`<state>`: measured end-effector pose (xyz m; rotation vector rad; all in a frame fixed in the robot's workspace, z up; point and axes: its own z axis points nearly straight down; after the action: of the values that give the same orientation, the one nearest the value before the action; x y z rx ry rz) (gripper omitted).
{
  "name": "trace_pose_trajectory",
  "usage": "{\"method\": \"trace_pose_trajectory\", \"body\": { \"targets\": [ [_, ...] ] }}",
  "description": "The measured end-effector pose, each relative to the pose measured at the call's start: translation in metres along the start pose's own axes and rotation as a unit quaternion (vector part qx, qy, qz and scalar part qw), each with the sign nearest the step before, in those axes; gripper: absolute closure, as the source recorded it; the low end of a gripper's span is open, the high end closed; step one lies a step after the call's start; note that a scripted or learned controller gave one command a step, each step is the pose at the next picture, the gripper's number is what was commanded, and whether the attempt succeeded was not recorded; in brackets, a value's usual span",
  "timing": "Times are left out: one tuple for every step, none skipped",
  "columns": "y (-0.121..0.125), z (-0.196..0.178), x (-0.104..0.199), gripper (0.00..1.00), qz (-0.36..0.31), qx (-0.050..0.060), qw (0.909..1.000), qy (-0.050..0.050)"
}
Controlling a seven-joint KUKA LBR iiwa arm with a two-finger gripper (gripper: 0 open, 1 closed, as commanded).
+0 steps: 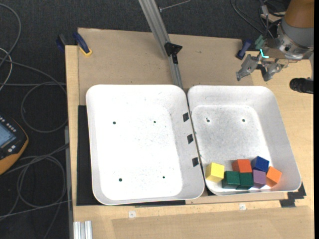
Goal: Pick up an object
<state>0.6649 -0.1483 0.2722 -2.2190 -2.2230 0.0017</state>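
I count two white bins, the left bin (134, 143) and the right bin (224, 103), and seven blocks: one yellow (216, 171), two green (238, 179), two orange (273, 175), one blue (260, 163), one purple (259, 177).

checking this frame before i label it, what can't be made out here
- Gripper: small and blurred in the camera view; whether it is open or shut cannot be told.
- Arm: cut off by the top and right edges.
- Green blocks: they merge; where one ends and the next begins is unclear.
- Purple block: partly hidden by neighbouring blocks in the right bin.
- Yellow-edged device: cut off by the left edge.
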Motion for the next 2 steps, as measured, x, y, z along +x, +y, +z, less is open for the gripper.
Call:
{"method": "trace_pose_trajectory", "body": {
  "targets": [
    [-0.002, 0.064, 0.002, 0.0, 0.001, 0.003, 1.0, 0.001],
    [0.003, 0.107, 0.001, 0.0, 0.001, 0.002, 1.0, 0.0]
  ]
}}
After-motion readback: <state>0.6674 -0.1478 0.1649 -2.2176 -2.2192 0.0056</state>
